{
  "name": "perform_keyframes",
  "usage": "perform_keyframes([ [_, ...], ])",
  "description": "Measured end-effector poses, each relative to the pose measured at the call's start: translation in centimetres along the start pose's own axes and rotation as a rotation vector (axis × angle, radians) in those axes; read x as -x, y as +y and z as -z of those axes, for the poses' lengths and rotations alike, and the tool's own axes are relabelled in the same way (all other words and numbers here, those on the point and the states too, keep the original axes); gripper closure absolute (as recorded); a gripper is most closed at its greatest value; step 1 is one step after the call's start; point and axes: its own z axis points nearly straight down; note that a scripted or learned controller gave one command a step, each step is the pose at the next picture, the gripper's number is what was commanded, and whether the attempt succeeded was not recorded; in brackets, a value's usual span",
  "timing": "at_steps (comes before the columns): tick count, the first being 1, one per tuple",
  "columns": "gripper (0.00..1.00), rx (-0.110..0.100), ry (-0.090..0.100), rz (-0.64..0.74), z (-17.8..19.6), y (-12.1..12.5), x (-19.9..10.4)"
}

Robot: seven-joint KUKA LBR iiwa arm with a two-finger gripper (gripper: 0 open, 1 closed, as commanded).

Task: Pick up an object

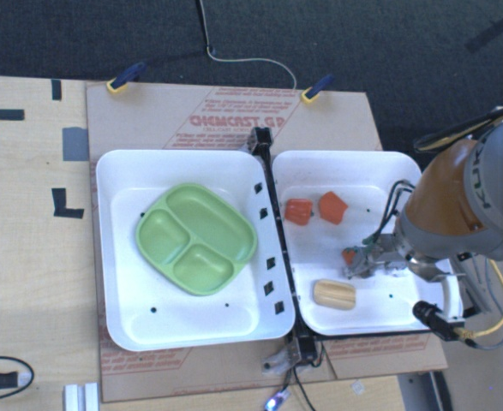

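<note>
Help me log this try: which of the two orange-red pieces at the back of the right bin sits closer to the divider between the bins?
The rounder orange-red piece. It lies just right of the divider, while the blockier orange-red piece sits farther right, toward the arm.

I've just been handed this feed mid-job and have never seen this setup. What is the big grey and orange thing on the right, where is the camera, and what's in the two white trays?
You are looking through one fixed camera above the bench, angled down. The grey shape with the orange band is a robot arm reaching in from the right of the picture. Its gripper, a two-finger claw, is low inside the right bin.

The right bin holds two orange-red blocks near the far side and a tan, roll-shaped piece near the front edge. A small reddish thing sits right at the gripper's tip; it is too small and blurred to name, and I cannot tell whether it is being gripped.

The left bin holds a green divided plate with three compartments. Both bins rest on a cardboard sheet clamped to the bench.
</note>
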Motion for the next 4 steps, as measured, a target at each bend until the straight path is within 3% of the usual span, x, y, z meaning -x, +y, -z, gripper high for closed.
perform_keyframes([
  [1, 1.0, 0.004, 0.004, 0.007, 3.0, 6.2, -5.4],
  [2, 1.0, 0.005, 0.005, 0.01, 9.3, 7.0, -14.2],
  [3, 1.0, 0.004, 0.005, 0.008, 16.8, 3.4, -20.0],
  [4, 1.0, -0.004, 0.001, 0.001, 14.7, 4.6, -21.0],
])
